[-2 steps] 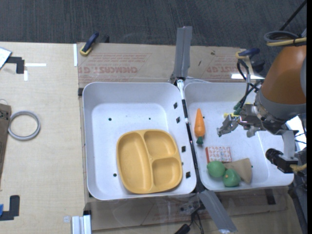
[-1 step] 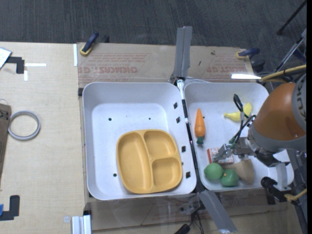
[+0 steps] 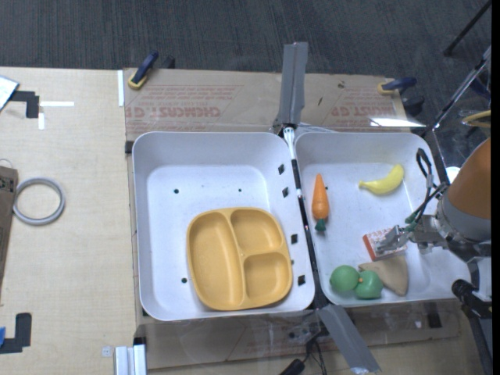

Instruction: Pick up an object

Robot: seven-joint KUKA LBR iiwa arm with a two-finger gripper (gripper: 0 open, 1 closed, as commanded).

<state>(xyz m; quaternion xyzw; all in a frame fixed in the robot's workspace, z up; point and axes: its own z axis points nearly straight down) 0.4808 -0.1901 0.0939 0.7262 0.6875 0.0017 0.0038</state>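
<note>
The right bin (image 3: 355,143) holds a yellow banana (image 3: 383,180), an orange carrot (image 3: 319,200), a green round fruit (image 3: 355,281), a tan wedge (image 3: 393,275) and a small red-and-white packet (image 3: 381,243). My gripper (image 3: 409,235) reaches in from the right edge of that bin, low over its floor. Its tip is right at the packet's right end, and I cannot tell whether it touches the packet. A yellow divided plate (image 3: 238,256) lies in the left bin (image 3: 142,209).
The arm's orange band (image 3: 476,186) hangs over the right bin's right rim. A grey bar (image 3: 294,84) stands behind the seam between the bins. A roll of tape (image 3: 37,200) lies on the bench at far left. Blue clamps (image 3: 143,69) (image 3: 398,85) hold the cardboard behind.
</note>
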